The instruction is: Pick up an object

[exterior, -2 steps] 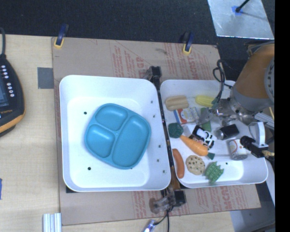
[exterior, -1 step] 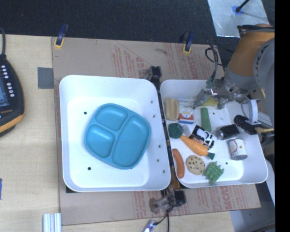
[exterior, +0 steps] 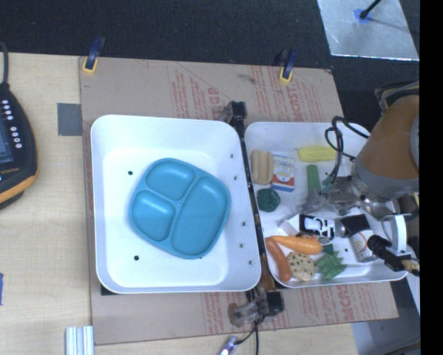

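Carrot [exterior: 295,242], orange, lying in right bin [exterior: 280,130] near its front edge, long axis roughly left-right, just left of and slightly nearer than tool [exterior: 321,226], tool's state impossible to tell; blue plate [exterior: 180,207] in left bin [exterior: 162,128].

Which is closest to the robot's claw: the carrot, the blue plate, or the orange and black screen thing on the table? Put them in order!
Measured from the gripper in the camera view:
1. The carrot, right below it in the right bin.
2. The blue plate, in the middle of the left bin.
3. The orange and black controller, out on the table at the far left edge.
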Controlling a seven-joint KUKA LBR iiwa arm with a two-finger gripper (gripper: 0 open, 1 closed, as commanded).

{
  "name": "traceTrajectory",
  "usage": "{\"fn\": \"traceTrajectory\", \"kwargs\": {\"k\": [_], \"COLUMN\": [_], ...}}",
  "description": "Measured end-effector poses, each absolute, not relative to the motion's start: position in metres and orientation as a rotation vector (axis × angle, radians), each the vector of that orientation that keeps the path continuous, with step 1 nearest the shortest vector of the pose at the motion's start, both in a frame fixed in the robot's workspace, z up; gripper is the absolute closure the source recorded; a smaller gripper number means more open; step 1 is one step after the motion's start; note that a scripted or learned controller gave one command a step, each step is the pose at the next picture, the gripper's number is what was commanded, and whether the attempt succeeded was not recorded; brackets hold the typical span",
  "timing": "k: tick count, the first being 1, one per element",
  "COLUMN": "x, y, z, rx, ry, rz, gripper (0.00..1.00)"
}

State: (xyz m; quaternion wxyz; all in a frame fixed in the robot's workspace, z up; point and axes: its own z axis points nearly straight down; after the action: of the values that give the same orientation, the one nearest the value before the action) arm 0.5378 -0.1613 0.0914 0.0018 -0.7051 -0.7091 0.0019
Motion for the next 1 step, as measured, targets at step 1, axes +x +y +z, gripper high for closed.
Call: {"fn": "traceTrajectory", "kwargs": {"k": [1], "x": [0.6245], "y": [-0.1761], "z": [0.0922], "rx": [-2.218], "ry": [-2.223], "rz": [0.002], "gripper": [0.0]}}
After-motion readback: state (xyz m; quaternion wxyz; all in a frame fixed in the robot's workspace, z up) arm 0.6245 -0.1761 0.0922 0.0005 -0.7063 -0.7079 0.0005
